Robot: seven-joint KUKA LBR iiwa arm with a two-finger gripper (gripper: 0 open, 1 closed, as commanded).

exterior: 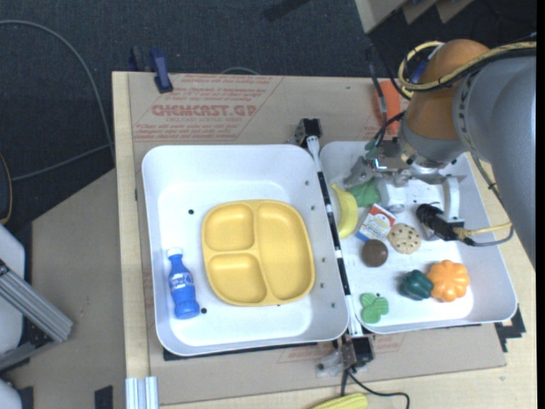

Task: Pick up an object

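On the surface (204, 109), the left bin (162, 186) holds a small blue bottle (180, 285) lying near its left wall, and beside it a yellow divided plate (257, 251) fills the middle. A black strip (328, 220) marks where the two bins meet. Just past it, in the right bin (494, 301), a yellow banana (346, 212) lies along the left wall, with a green leafy piece (373, 307) near the front corner. Further right come a small red and white packet (377, 225), a brown round item (374, 252) and a speckled cookie (405, 238). Nearer the front sit a dark green pepper (416, 285) and, touching it, an orange pumpkin (449, 279). The tool (385, 170) hangs low over the back of the right bin, above a green item (366, 193) by the banana; whether it is open or closed I cannot tell.
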